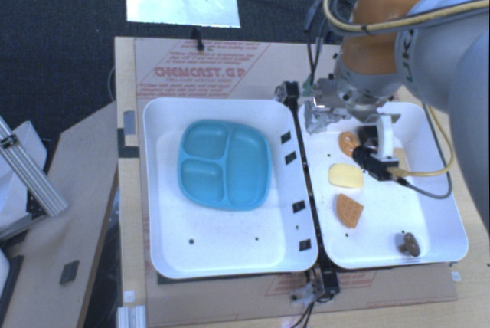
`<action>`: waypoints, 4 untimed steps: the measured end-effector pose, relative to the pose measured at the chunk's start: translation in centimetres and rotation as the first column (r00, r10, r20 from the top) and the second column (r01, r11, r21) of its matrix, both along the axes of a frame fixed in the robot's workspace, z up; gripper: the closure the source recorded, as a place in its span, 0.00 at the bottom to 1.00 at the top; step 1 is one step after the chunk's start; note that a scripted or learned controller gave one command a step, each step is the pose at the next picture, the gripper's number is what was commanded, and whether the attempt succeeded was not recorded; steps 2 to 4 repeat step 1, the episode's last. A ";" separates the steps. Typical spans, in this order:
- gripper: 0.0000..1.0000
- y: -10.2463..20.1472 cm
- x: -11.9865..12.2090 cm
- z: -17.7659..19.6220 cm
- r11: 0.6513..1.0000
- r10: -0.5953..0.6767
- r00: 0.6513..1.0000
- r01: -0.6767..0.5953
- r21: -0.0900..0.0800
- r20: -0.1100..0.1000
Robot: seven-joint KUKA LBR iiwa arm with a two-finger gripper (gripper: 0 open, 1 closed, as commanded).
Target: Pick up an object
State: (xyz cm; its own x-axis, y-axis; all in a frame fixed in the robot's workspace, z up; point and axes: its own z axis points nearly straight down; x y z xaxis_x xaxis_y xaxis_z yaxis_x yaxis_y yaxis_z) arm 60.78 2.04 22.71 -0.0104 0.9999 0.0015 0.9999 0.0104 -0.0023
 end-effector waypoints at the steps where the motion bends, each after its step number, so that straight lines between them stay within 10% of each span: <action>1: 1.00 5.8 0.8 0.6 1.000 0.001 1.000 -0.001 0.000 0.003; 4: 1.00 5.8 0.8 0.6 1.000 0.001 1.000 -0.001 0.000 0.003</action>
